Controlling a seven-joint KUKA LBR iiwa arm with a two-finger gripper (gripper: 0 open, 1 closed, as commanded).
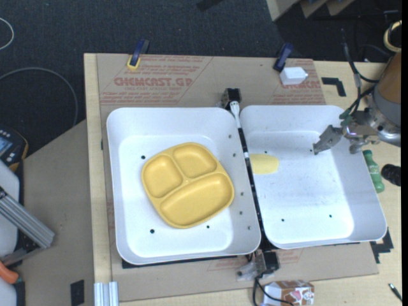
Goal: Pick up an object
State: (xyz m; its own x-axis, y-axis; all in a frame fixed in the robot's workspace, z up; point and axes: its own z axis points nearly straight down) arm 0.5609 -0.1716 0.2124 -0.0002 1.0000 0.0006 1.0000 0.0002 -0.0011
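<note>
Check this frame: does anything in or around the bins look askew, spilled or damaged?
Nothing spilled or broken. The yellow divided plate lies flat but rotated at an angle to the left bin walls. A small yellow piece lies in the right bin by the shared edge.

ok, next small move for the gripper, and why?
Probably shift the gripper left and down toward the small yellow piece by the right bin's left wall. The gripper hangs over that bin's upper right with nothing between its fingers, and that piece is the nearest object. The yellow divided plate lies in the left bin.
</note>
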